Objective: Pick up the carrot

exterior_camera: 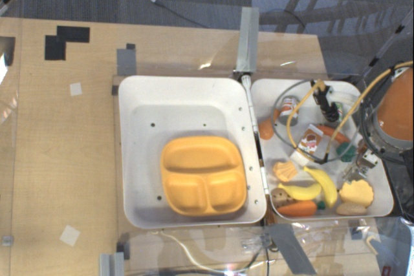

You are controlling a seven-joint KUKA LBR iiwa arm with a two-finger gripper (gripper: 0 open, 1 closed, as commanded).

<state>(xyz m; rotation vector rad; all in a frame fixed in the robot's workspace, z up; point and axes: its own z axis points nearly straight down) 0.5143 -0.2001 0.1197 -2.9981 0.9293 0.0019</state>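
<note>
orange tapered carrot (297, 208), 6 o'clock in shallow white right bin (266, 97), ungrasped; grey gripper (359, 165) at 3 o'clock, claw state can't tell; approach step, next head 8 o'clock.

- My arm wears a smooth, rounded orange band (396, 108) above the wrist.
- A dark grey ring (388, 147) rims the band's lower edge.
- A thin yellow cable (359, 99) arcs off my wrist.
- Dark cables (370, 129) bunch in loops beside the ring.
- My end effector (363, 163) is small, silvery metal, its detail too blurred to make out.
</note>
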